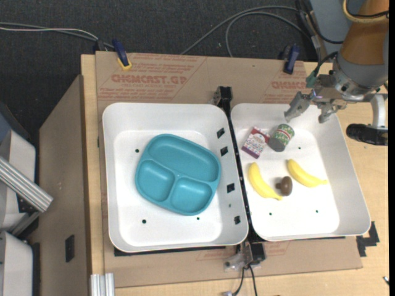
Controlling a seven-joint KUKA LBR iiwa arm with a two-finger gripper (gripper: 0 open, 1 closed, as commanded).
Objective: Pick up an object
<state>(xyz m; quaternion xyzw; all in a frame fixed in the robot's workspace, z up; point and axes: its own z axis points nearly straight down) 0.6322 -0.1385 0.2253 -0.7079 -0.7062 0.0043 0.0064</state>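
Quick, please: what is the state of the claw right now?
Claw: open, holding nothing, above the far end of the right shallow white bin.

Grey arm (345, 11) with an orange band (367, 29), ending in a silvery two-fingered hand (311, 108).

Teal divided plate (178, 174) in left bin (117, 184) — blue clamps (123, 58) at cardboard's back edge.

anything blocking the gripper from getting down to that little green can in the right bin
Nothing visible does. The gripper hangs open above the right bin's far end, and the green can lies just below it, uncovered. The pink packet lies close beside the can, which could crowd one finger.
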